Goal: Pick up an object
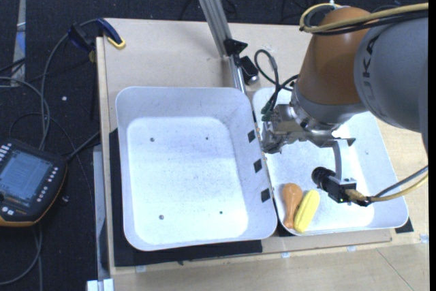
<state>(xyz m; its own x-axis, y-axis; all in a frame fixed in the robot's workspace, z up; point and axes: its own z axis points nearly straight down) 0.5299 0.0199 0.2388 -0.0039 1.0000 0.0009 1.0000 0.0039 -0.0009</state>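
Note:
Two small objects lie side by side in the front left corner of the right bin [381,215]: an orange pear-shaped piece [291,197] and a yellow oblong piece [306,209], touching each other. My gripper [272,135] hangs low over the right bin's left side, close to the wall between the bins, well behind both objects. The grey arm and its orange band [334,58] cover much of that bin's back half. I see nothing held at the gripper.
The left bin [136,112] sits beside the right one. A slanted metal rail [211,3] rises behind the bins. A black cable fitting [330,182] hangs off the arm above the right bin. A pendant [24,180] lies left of the bench.

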